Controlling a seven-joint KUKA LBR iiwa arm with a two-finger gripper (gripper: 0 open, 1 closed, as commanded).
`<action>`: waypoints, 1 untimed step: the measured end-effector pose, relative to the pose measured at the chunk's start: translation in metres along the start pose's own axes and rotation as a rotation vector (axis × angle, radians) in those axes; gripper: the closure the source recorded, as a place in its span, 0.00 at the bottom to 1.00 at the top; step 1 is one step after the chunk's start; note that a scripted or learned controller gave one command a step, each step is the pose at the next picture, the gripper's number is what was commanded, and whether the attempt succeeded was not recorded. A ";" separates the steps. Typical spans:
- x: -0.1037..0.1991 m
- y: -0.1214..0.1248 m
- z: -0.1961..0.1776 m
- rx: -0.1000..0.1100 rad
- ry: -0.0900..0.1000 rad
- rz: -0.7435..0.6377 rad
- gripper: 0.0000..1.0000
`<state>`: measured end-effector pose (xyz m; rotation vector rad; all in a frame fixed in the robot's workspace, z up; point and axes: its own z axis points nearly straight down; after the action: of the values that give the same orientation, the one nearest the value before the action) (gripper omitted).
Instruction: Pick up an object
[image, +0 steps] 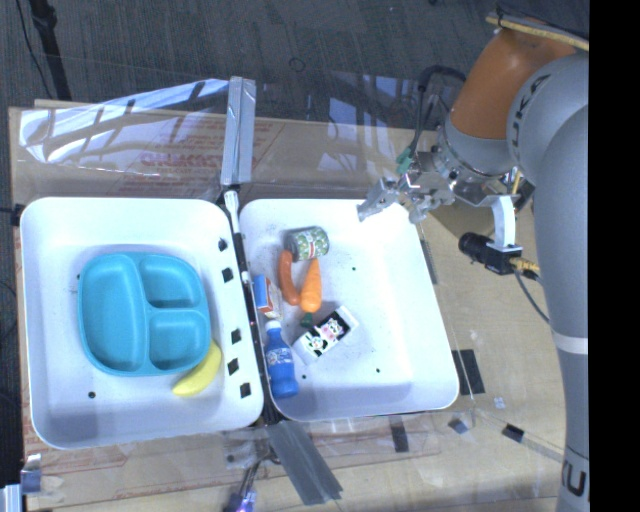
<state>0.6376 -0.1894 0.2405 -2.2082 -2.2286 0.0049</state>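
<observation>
Right bin (420, 385), my count: carrot (311, 285), green can (307, 241), blue bottle (280, 366), black-and-white box (327, 333), all lying loose. Left bin (40, 300): blue tray (145, 312), banana (200, 375). Tool (385, 200) above right bin's far corner; finger state I cannot tell

Robot lab test bench, not a home: grey industrial arm (560, 150) with orange band reaching in from right, two white bins (60, 400) side by side on a plywood-like bench (130, 150), clear plastic sheeting at far left, loose cable (530, 290) at right, dark floor beyond.
</observation>
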 end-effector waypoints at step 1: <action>0.091 -0.037 0.150 -0.001 -0.001 -0.045 0.00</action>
<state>0.5992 -0.0981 0.0911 -2.1582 -2.2783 0.0048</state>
